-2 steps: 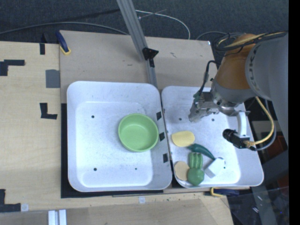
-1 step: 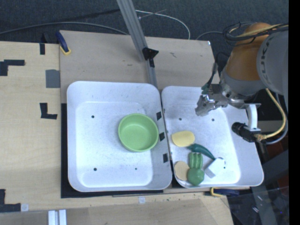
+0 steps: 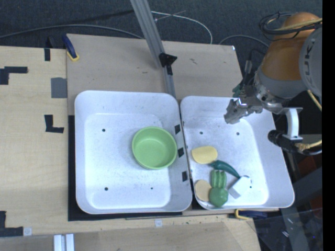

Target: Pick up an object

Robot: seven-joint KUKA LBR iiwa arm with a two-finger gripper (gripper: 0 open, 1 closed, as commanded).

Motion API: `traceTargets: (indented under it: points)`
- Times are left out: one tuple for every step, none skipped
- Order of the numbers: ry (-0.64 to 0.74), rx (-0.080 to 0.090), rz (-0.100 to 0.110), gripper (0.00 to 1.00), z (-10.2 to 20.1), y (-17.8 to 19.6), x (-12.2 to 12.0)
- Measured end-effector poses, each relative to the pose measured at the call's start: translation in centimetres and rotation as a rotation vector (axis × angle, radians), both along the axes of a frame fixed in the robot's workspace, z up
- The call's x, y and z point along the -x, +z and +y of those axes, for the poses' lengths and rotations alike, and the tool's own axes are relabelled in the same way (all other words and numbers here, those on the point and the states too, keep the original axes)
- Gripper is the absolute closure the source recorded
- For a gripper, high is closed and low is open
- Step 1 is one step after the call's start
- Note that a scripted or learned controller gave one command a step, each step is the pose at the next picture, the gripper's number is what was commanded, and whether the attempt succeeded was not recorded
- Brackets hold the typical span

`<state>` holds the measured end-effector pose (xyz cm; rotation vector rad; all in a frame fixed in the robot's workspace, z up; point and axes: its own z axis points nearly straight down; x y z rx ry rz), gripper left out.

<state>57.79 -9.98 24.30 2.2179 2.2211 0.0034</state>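
Nearest you, at the front edge of the right bin (image 3: pixel 272 192), sits a cluster of small toy foods: a green ribbed vegetable (image 3: pixel 218 187) upright against the bin's front rim, a pale yellow piece (image 3: pixel 201 188) touching its left side, and a small grey block (image 3: pixel 234 192) just to its right. Just behind the green ribbed vegetable lies a dark green pepper (image 3: pixel 225 167), and behind and left of that a yellow oval piece (image 3: pixel 204 154), close to the wall that the two bins share. You see the hand (image 3: pixel 234 112) well behind this cluster, over the far part of the right bin, with nothing visible between its fingers; from this angle you cannot tell whether it is spread or closed. The grey arm with its orange band (image 3: pixel 285 54) comes in from behind and to the right of the hand. Left of the cluster, across the shared wall, a light green bowl (image 3: pixel 154 148) stands upright in the left bin (image 3: pixel 94 114). Both bins rest on the bench (image 3: pixel 31 140).
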Motion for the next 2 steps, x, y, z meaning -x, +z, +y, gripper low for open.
traceTargets:
  points:
    - [0.0,0.0,-0.001,1.0,0.0,5.1,-0.1]
    - [0.005,-0.002,0.006,1.0,5.8,4.0,0.6]
